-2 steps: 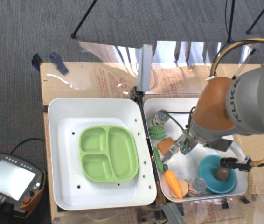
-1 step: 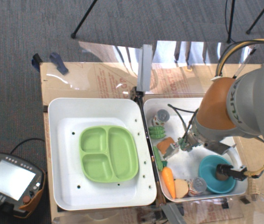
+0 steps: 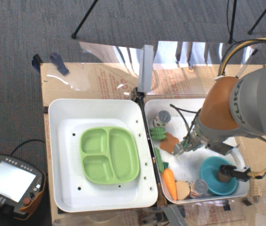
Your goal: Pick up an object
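Jaws [image 3: 183, 147]: I can't tell their spread or hold; they're low in the right bin [image 3: 189, 102]. Flat brown piece [image 3: 169, 143]: tan-orange, irregular, touching them at nine o'clock.

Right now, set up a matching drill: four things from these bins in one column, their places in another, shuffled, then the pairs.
Things:
1. green divided plate
2. carrot
3. blue bowl
4. pincer

Places:
A. right bin, along its left wall near the front
B. middle of the left bin
C. right bin, front right corner
D. over the middle of the right bin, beside a brown piece

Pairs: 1-B, 2-A, 3-C, 4-D
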